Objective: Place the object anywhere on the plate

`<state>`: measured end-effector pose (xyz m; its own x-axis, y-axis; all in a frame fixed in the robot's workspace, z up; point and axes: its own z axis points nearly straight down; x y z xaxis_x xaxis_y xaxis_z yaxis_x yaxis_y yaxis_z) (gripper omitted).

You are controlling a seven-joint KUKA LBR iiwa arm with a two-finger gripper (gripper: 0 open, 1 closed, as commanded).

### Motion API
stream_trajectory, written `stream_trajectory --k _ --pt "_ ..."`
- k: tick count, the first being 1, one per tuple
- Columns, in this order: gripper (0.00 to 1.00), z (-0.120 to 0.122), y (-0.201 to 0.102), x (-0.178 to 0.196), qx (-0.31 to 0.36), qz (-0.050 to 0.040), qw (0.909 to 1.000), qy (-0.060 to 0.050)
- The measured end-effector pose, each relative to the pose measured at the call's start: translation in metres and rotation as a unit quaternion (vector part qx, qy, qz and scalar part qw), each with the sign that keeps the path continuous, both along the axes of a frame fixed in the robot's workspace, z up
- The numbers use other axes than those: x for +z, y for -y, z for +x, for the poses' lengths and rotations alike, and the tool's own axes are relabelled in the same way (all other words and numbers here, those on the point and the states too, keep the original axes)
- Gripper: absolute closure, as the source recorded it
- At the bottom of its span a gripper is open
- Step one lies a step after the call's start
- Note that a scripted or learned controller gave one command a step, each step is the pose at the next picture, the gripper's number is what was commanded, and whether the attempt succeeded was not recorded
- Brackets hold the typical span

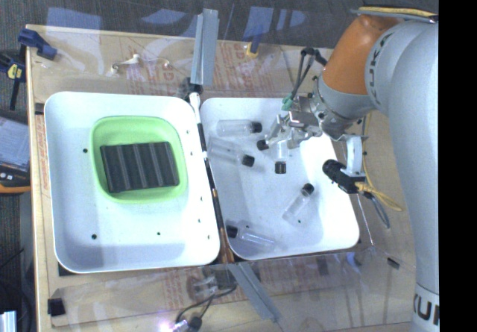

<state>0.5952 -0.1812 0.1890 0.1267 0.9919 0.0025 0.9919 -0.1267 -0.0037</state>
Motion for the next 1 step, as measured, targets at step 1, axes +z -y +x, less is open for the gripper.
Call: stream_trajectory --k 1 --pt "0.00 0.0000 0.0000 0.0001 0.000 0.0000 1.0000 0.000"
